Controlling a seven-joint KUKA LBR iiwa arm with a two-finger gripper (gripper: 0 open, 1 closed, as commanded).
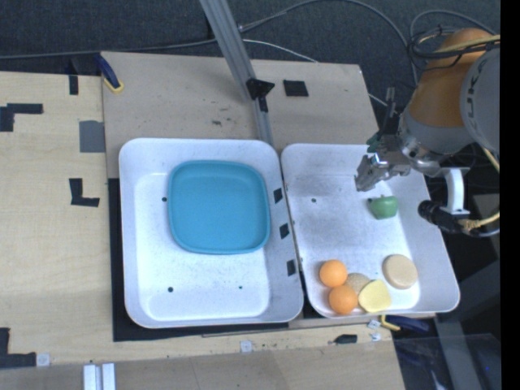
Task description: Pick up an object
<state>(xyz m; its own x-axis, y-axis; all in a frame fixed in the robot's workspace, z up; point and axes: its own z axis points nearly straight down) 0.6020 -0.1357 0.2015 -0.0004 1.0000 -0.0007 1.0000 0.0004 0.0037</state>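
Gripper [373, 173] above right bin [321, 218], just up-left of small green object [383, 207]; finger state impossible to tell at this resolution, nothing visibly held. Green object likely light, rounded, probably smooth plastic (may roll or squirt out); best pinched across its middle, straight down. Right bin near corner: two orange balls [332, 273], yellow piece [374, 296], tan disc [400, 270], clustered and touching. Left bin [146, 218]: blue plate [218, 206], lying flat.
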